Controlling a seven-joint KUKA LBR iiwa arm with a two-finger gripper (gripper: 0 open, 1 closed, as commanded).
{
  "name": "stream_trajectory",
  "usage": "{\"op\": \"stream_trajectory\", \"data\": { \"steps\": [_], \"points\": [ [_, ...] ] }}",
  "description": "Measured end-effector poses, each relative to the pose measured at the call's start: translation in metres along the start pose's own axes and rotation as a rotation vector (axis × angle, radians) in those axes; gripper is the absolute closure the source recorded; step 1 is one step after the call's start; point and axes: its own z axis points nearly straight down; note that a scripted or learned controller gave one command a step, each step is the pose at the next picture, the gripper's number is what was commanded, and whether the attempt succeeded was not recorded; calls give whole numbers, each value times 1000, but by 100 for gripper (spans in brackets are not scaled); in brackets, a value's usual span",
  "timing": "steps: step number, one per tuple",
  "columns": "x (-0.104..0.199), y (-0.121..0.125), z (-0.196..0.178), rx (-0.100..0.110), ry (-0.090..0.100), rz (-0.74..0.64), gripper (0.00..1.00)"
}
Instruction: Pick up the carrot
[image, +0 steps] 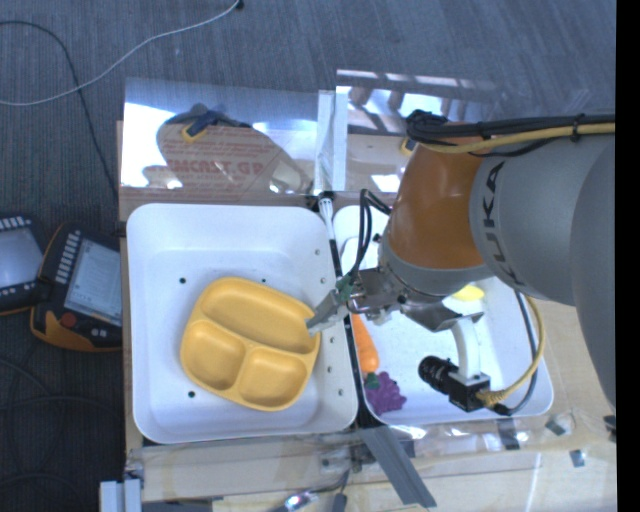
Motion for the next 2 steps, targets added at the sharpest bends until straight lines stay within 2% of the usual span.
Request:
{"op": "stream_trajectory", "data": {
  "steps": [1,2],
  "points": [
    [-75,69,-19,1,-3,216,0],
    [-87,-8,60,4,1,214,0]
  ]
}}
